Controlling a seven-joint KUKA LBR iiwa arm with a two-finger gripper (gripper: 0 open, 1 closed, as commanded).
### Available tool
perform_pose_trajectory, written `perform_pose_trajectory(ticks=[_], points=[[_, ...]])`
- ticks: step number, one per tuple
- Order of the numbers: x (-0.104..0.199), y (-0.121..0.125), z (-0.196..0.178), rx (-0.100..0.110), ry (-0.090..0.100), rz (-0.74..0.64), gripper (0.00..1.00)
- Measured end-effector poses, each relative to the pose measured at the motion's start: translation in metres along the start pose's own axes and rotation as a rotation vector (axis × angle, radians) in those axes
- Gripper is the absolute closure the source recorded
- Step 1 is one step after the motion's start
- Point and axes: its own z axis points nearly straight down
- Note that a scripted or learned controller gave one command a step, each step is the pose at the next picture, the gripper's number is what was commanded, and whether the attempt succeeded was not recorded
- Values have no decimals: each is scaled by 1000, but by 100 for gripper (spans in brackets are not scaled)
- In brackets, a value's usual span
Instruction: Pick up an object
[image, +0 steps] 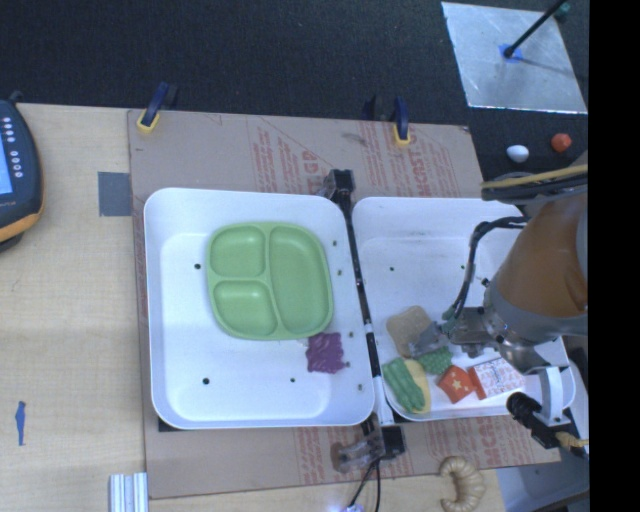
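Over the right bin (400, 225), the arm (540, 270) is reaching in from the right, and its gripper (445, 335) is hanging low above a cluster of small items in the bin's near corner. Whether the hand is apart or together I cannot tell; nothing is visibly held.

Items under it: a green toy (404, 380) with a yellow end, a brown piece (407, 325), a red packet (456, 383) and a white card (496, 378). Print on the card is showing red but is too small to read.

The green toy is judged the likeliest pick: light, probably soft, best taken across its narrow middle. The packet and card are lying flat and would likely slip.

The left bin (170, 300) is holding a green divided plate (270, 280) and a purple lump (325, 352). Red lettering on the cardboard sheet (290, 150) is illegible.
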Motion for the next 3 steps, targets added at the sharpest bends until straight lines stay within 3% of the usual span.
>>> perform_pose_trajectory(ticks=[1,2,3], points=[[-1,32,31,-4,1,-4,0],[17,88,28,-11,-1,-5,0],[-5,1,29,-6,0,2,0]])
